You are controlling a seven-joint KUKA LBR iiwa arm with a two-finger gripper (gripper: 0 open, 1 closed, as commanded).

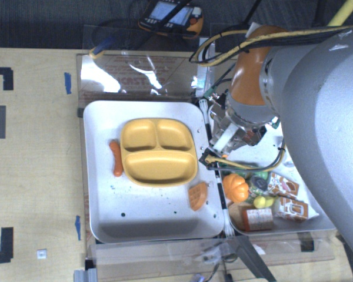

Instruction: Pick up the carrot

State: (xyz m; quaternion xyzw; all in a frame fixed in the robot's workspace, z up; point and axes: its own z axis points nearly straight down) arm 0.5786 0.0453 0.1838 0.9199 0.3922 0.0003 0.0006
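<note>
Carrot [116, 158] lies flat in left bin [100, 216], touching left edge of yellow divided plate [159, 151]. Claw [215, 155] sits just right of plate, over the bins' shared rim; can't tell its opening or any hold. Orange chunk [197, 195] below-right of plate.

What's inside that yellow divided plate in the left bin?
The yellow plate has three compartments, and all three look bare. The carrot lies outside it, along its left edge on the white bin floor. Whatever is beneath the plate is covered.
</note>
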